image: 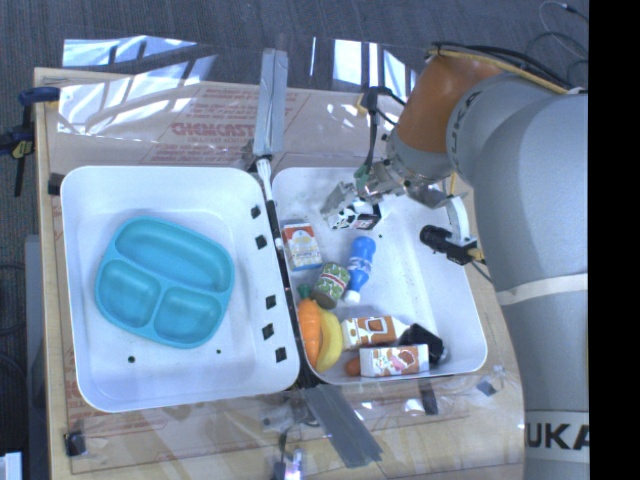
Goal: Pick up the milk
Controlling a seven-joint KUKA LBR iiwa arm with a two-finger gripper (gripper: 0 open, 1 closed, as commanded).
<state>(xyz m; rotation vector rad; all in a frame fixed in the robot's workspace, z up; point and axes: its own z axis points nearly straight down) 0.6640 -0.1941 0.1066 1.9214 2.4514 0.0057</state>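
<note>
Grey arm looming closest, tool over cow-patterned milk carton, grip unclear.

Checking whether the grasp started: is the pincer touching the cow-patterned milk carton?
Cannot tell. In the camera view the pincer overlaps the top of the milk carton, hiding any contact or gap.

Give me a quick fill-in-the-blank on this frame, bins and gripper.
1. The blue divided tray lies in the ____ bin.
2. The gripper is over a small carton patterned black and ____.
3. The blue-capped bottle lies in the ____ bin.
4. The carrot lies touching a ____.

Missing words: left; white; right; banana
</note>
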